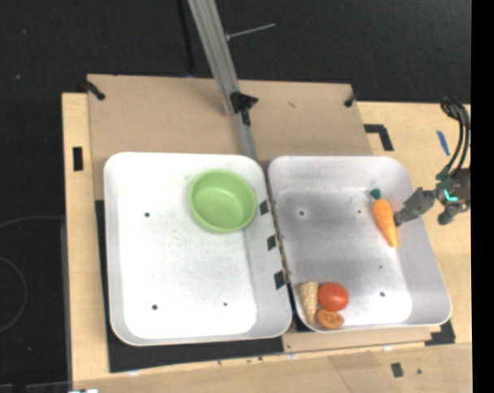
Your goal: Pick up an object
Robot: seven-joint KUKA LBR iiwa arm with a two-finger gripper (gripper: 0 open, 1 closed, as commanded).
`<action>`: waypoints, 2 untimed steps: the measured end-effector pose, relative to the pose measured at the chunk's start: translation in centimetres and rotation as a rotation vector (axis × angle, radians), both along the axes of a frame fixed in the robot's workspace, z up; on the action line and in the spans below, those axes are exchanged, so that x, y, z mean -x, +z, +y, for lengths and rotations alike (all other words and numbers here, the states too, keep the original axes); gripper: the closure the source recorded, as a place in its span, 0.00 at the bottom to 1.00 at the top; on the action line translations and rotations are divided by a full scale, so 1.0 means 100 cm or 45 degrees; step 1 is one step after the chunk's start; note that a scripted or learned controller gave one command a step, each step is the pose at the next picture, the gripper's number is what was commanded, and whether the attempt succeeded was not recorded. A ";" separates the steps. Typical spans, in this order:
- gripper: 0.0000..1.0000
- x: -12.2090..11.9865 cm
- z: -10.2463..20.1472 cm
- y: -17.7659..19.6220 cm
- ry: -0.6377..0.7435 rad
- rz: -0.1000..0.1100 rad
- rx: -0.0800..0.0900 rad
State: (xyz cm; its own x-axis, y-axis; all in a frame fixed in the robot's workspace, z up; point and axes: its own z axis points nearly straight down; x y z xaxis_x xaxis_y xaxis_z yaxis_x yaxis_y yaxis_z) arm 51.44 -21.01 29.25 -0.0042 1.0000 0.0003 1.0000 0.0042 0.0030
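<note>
At the right bin's [410,301] far right edge, the end effector [414,205] sits just beside a toy carrot [384,222] lying inside, whether holding it I cannot tell.

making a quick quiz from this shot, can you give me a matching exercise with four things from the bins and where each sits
Things:
1. round green plastic bowl
2. orange toy carrot
3. red round toy tomato
4. dark two-finger gripper

Places:
A. near corner of the right bin
B. upper right part of the left bin
C. at the right bin's right rim, beside the carrot
D. right side of the right bin

Pairs: 1-B, 2-D, 3-A, 4-C
</note>
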 end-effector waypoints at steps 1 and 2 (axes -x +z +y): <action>0.00 -0.006 -0.007 -0.043 -0.005 0.003 0.004; 0.00 -0.007 -0.008 -0.103 -0.006 0.003 0.002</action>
State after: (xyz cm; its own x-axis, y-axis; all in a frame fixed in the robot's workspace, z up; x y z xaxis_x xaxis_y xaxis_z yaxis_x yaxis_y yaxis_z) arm 52.14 -21.85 18.97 0.0008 1.0000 -0.0017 1.0000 -0.0008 0.0010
